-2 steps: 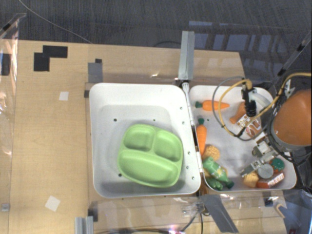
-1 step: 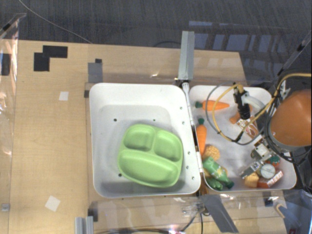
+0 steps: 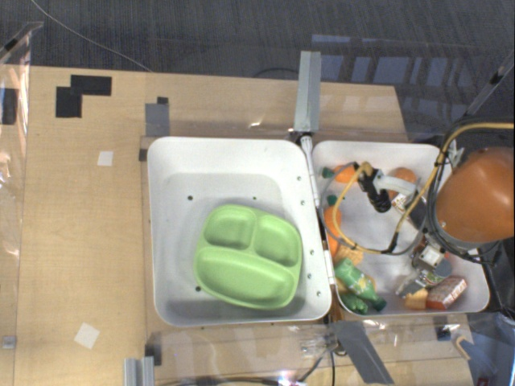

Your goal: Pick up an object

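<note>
- Along the bottom edge of the frame, a strip of bare bench [image 3: 80, 296] runs in front of both bins, with metal brackets at the bins' front corners.
- The right bin [image 3: 483, 300] is crowded along its front wall. A green packet [image 3: 359, 285] lies in the lower left corner against the wall, and a red-brown box [image 3: 447, 292] lies at the lower right with a small tan piece [image 3: 414, 299] just beside it.
- The pincer [image 3: 424, 270] hangs low over that front row, just above the tan piece and the box. Whether it is spread or pressed together cannot be told, and nothing can be seen held in it.
- The arm's orange band [image 3: 476, 197] covers the bin's right wall, and a yellow cable [image 3: 362, 246] loops across the bin's middle floor.
- The left bin [image 3: 173, 167] holds a green divided plate [image 3: 249, 256], set toward the front right. Open white floor lies to its left and behind it.
- At the right bin's back wall lie two orange things [image 3: 346, 174], with a black part of the cable rig between them.
- Behind the bins is bare bench, then dark floor [image 3: 201, 14] along the top of the frame.
</note>
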